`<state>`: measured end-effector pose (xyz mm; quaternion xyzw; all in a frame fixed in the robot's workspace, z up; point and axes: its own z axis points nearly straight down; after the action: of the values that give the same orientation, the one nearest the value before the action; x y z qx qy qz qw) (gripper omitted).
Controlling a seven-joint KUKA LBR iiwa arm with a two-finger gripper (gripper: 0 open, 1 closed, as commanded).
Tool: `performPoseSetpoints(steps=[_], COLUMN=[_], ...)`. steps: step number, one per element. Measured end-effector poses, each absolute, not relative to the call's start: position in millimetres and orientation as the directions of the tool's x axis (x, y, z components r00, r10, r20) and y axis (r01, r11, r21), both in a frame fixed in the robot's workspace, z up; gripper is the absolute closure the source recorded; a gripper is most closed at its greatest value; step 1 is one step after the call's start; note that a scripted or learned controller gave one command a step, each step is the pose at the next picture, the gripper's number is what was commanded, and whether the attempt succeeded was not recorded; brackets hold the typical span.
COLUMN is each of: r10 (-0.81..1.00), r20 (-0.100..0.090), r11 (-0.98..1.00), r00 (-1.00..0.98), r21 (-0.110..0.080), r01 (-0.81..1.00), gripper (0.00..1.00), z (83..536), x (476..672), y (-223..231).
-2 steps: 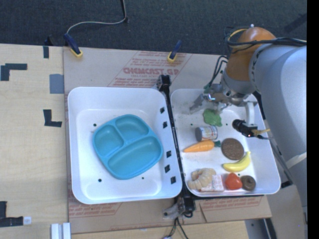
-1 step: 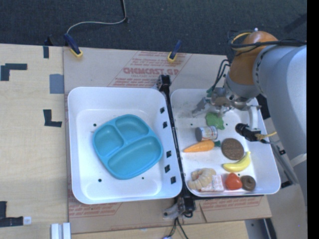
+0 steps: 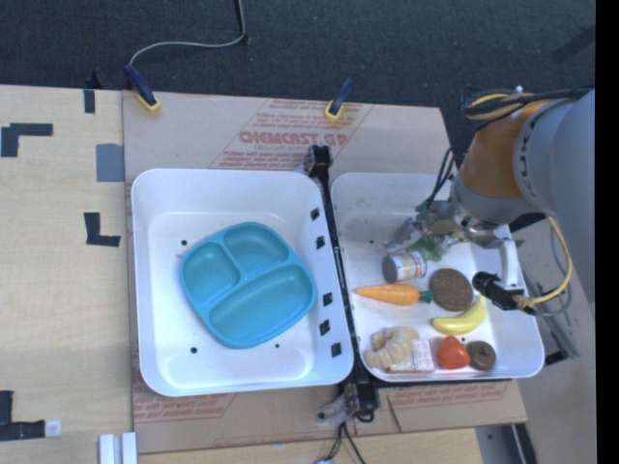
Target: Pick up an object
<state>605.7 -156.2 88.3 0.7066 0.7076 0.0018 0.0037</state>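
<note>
Can (image 3: 403, 265) lying in right bin (image 3: 368, 201); fingers (image 3: 422, 230) just above it, spread unclear.

Tool (image 3: 418, 232) low, arm from right

The arm (image 3: 542, 162) runs off the right edge, and its wrist hides the end effector's (image 3: 418, 232) fingers.

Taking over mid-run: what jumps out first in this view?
The blue divided plate lies alone in the left bin. The right bin is crowded with toy food: a carrot, banana and tomato. The arm's gripper is down beside a small can.
</note>
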Motion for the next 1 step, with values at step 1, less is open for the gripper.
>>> performPoseSetpoints(steps=[1], r10=[1.0], r20=[-0.005], r11=[0.0], r00=[0.0], r21=[0.008], r01=[1.0], gripper=[0.0], z=[88.2], x=[553.8], y=[-196.0])
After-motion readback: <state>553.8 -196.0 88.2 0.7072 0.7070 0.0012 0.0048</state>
